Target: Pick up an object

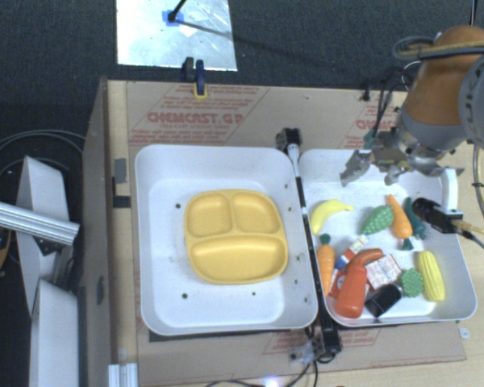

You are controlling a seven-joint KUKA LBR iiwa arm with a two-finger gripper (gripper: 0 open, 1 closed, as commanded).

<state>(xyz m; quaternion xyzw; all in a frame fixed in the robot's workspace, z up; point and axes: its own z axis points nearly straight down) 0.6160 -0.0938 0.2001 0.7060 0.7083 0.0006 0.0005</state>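
Nearest: orange plastic bottle (352, 290) beside black block (382, 300), right white bin (460, 297) front | yellow sectioned plastic tray (235, 235) in left white bin (157, 240) | yellow toy banana (329, 213), orange toy carrot (398, 218), yellow toy corn (430, 275) in right bin | gripper (373, 168) over right bin's rear, fingers spread, holding nothing

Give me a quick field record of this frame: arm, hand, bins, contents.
arm: reaches in from right, above right bin's far end
hand: over that bin's far left part, nothing visibly held
left bin: yellow divided plate
right bin items: banana, two carrots, corn, orange bottle
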